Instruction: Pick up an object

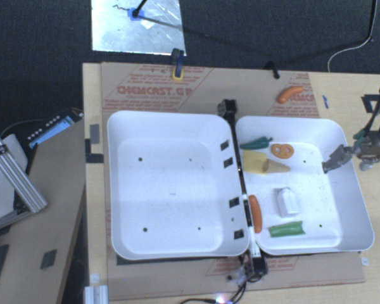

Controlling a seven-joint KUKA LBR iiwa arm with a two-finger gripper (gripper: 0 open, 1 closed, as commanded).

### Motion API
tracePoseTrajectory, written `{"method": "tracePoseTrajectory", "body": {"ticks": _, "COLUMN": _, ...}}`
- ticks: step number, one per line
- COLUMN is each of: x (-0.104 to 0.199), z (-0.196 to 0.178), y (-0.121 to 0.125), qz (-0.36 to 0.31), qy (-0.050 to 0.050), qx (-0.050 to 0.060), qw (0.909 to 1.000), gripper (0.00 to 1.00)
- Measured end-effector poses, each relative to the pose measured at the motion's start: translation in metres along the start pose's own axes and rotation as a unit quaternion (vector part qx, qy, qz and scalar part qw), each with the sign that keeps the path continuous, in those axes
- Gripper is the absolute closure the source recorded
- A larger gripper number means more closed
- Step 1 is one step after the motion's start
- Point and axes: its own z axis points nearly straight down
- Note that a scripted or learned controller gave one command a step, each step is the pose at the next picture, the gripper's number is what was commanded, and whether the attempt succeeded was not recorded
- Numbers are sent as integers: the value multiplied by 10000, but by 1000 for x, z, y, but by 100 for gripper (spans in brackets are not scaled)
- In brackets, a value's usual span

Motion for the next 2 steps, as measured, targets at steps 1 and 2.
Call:
{"method": "tracePoseTrajectory", "body": {"ticks": 1, "x": 0, "z": -11, "y": 1, "qz": -18, "qy": -5, "qx": -21, "qw": 10000, "gripper": 100}}
{"method": "tracePoseTrajectory", "body": {"ticks": 2, "x": 105, "z": 11, "y": 89, "qz": -61, "qy": 25, "qx": -11, "qw": 10000, "gripper": 100}}
